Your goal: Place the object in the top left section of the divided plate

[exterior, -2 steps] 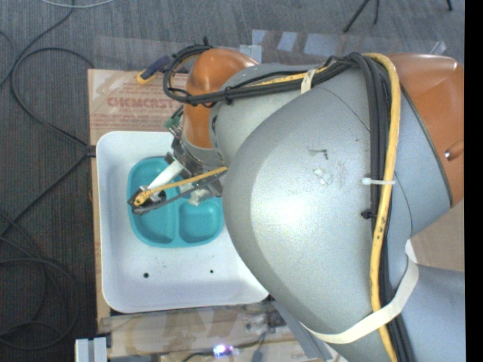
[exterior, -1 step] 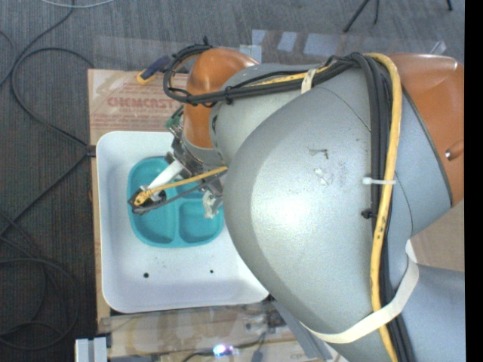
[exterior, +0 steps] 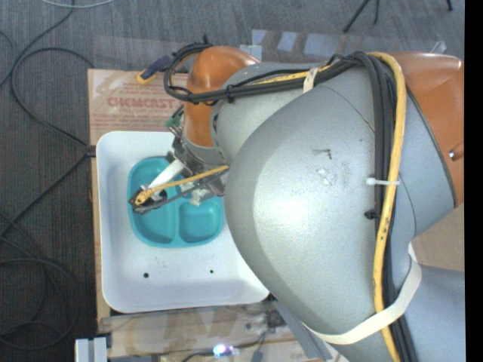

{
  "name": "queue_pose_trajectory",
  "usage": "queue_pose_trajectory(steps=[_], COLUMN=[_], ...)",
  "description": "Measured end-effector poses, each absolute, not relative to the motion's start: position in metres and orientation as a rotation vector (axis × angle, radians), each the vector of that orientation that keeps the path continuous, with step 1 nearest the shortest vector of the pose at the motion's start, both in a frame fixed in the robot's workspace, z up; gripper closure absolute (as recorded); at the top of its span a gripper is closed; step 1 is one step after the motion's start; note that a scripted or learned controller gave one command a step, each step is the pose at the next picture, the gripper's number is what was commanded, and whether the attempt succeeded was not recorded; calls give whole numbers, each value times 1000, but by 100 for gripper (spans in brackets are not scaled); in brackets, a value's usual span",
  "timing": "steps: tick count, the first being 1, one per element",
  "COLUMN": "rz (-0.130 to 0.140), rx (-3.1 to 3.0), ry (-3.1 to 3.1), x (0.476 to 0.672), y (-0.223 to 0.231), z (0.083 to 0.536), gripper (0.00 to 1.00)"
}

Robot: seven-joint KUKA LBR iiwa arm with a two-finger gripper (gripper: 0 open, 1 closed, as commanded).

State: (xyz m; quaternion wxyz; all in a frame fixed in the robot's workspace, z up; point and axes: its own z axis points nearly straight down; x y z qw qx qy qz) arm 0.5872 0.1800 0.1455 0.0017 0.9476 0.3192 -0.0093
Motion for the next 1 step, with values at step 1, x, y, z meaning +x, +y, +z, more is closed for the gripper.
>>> queue_pose_trajectory(steps=[1], rz=[-29], rx=[2973], ry=[1001], x=[587], y=[180], z=[146], gripper=[0])
